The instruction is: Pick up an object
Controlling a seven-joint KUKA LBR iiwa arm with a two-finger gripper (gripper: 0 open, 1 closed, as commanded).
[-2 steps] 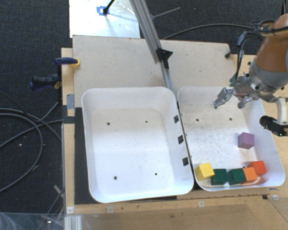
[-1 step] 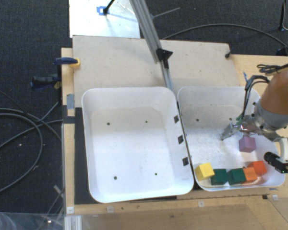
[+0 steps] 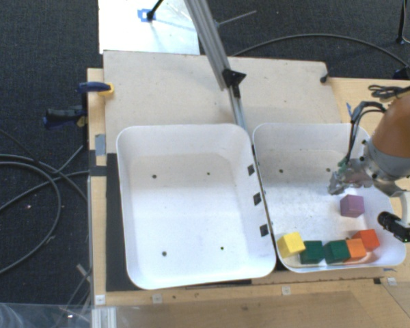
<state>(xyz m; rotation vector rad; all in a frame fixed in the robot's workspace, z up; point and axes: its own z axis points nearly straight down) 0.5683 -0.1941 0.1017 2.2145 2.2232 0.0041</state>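
From my one overhead camera I've got the gripper (image 3: 343, 181) low in the right bin (image 3: 294, 157), reaching in from the right under the orange wrist band. Whether it's open or closed I honestly cannot tell; that end of the tool is a grey blur.

Just below and right of the gripper sits the purple block (image 3: 352, 206), close by but apart from it as far as I can judge, flat on the bin floor. Farther below, along the bin's near wall, runs a row: yellow block (image 3: 291, 243), two green blocks (image 3: 313, 252), orange block (image 3: 357, 249) and red block (image 3: 368, 238), touching or nearly so.

The left bin (image 3: 191, 203) lies well off to the gripper's left.

My read: nothing lifted, pick not yet made. Closing on a block and raising it is all still ahead.
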